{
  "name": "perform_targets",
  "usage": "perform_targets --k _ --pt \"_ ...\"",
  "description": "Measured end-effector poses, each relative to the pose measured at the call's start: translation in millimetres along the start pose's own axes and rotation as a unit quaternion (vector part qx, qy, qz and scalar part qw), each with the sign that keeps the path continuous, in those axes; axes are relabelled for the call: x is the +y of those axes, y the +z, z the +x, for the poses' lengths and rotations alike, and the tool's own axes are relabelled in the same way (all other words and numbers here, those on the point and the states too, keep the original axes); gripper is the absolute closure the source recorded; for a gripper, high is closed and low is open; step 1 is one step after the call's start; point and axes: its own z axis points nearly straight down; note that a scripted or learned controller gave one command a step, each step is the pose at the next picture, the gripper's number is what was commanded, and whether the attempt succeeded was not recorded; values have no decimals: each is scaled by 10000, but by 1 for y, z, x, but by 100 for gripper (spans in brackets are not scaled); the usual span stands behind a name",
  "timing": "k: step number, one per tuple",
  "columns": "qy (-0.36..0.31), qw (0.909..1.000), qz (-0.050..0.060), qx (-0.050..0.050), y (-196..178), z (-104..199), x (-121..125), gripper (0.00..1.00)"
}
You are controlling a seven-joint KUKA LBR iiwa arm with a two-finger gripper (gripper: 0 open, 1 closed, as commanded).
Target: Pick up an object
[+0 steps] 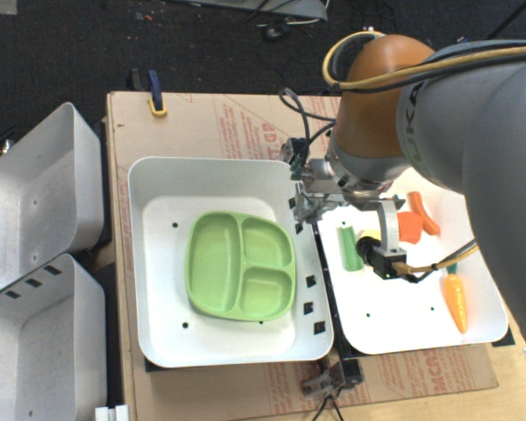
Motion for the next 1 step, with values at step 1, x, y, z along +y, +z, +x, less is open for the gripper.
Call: perform_targets --k 1 --pt "2 10000 -7 6 -9 39 27 100"
